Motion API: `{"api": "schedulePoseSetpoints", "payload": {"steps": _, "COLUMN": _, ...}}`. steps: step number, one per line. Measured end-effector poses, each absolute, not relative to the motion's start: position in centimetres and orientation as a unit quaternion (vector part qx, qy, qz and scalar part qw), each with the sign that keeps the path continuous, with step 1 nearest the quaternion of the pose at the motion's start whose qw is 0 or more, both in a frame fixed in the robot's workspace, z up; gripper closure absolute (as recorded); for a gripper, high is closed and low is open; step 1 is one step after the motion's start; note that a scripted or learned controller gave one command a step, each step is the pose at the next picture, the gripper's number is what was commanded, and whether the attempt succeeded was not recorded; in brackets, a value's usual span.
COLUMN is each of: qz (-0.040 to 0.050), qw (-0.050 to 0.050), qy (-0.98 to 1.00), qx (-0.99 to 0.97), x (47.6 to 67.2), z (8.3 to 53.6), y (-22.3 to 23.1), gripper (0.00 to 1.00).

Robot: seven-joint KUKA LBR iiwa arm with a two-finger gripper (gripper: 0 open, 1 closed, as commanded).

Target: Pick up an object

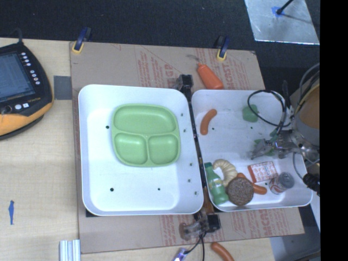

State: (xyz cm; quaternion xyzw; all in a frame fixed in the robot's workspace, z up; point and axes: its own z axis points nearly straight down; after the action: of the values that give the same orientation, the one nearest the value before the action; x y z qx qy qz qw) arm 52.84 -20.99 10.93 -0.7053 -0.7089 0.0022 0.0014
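Lying flat in right bin (239, 99): small red-white packet (263, 171).

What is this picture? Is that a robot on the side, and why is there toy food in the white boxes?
Yes, that is a robot arm, grey with some orange, reaching in from the right. One camera sits above the bench and looks down at a slant, so you see everything from overhead. The arm's grasping part, the end effector, hangs over the right bin. It is small and blurry here, so I cannot tell whether it holds anything. Its job is to pick something up.

The left bin has a green divided plate. The right bin holds play food and bits: an orange sausage, a green bottle, a brown round patty, a red and white packet and a small green piece. An orange carrot lies outside, above the bins. At far left is the control tablet.
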Motion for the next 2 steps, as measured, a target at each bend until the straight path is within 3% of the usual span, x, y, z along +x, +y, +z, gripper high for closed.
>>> {"api": "schedulePoseSetpoints", "payload": {"steps": 2, "qz": 0.0005, "qw": 0.001, "qy": -0.708, "qx": -0.706, "x": 65.4, "z": 9.2, "y": -21.2, "gripper": 0.00}}
